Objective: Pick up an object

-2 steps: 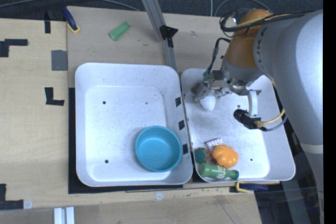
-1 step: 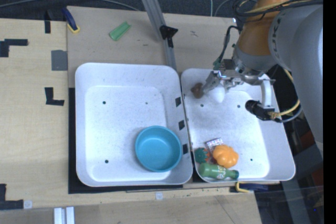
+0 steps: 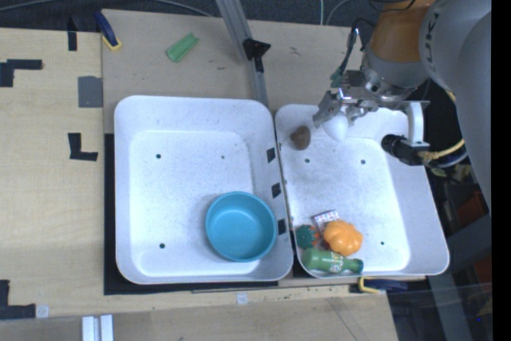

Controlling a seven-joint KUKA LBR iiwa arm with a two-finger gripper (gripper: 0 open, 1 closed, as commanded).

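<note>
Green bottle (image 3: 329,260) lies pointing left-right.

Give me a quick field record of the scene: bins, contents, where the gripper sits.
left bin: holds a blue bowl near its front right corner
right bin: brown lump at the back left; orange fruit-like item, green item and a small wrapped packet at the front left
gripper: over the back of the right bin, just right of the brown lump
grasp: cannot tell
bench: green block behind the left bin
</note>
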